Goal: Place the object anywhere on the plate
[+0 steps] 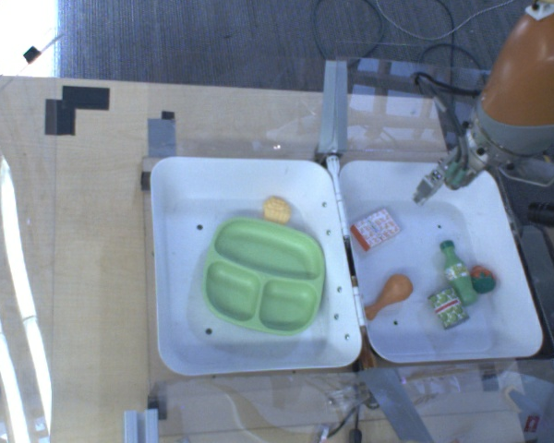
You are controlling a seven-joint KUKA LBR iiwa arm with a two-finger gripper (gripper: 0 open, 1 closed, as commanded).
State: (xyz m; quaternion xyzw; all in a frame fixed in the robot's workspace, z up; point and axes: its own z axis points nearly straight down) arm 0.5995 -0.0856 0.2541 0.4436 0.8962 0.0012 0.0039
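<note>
A green plate with three compartments lies in the left bin. A small round yellow object sits on the bin floor just beyond the plate's far rim, close to it. My gripper hangs above the far part of the right bin, well apart from the plate, and nothing shows in its grasp. The nearest thing below it is a red-and-white box, to its lower left.
The right bin also holds a tan drumstick, a green bottle, a small green carton and a red-and-green item. A raised divider separates the bins. Cables lie behind the bench.
</note>
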